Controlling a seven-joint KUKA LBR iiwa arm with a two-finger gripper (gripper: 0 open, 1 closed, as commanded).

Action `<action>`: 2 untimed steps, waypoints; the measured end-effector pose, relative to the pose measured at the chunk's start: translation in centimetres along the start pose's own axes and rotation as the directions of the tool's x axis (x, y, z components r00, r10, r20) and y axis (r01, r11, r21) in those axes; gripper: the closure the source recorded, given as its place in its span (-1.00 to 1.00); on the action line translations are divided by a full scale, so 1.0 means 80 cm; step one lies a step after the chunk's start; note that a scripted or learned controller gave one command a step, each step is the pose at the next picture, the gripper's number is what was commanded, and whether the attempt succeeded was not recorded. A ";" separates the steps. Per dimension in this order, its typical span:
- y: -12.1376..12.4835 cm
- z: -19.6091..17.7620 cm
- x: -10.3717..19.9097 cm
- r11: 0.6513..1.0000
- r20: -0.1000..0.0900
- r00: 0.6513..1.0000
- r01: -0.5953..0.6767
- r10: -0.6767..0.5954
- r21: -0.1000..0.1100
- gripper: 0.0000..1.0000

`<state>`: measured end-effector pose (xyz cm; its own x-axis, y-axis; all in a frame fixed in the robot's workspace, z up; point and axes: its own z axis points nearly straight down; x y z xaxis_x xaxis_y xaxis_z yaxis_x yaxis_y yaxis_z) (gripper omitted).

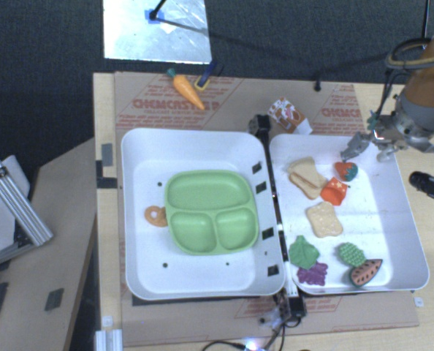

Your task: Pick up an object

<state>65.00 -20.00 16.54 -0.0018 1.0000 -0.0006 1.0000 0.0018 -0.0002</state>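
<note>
The left bin (140,159) carries a green divided plate (210,210) at its centre, a small pretzel (156,216) beside it. In the right bin (403,232), toy foods lie scattered — bread slices (308,175), a strawberry (345,170) near the far edge. The gripper (363,143) hovers over that far edge; whether its jaws are released or clenched I cannot tell.

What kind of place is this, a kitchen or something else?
Probably a robot lab test bench, not a kitchen: a grey arm reaches over two white bins, the food looks like small toys, and cardboard lines the bench.
</note>
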 end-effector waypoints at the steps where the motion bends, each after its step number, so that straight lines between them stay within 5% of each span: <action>1: 0.012 0.071 0.001 1.000 0.000 1.000 0.004 -0.004 0.000 -1.00; 2: 0.013 0.101 0.002 1.000 0.000 1.000 0.005 -0.005 -0.001 -1.00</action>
<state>66.02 -19.85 8.43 -0.0071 1.0000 -0.0008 1.0000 0.0071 0.0010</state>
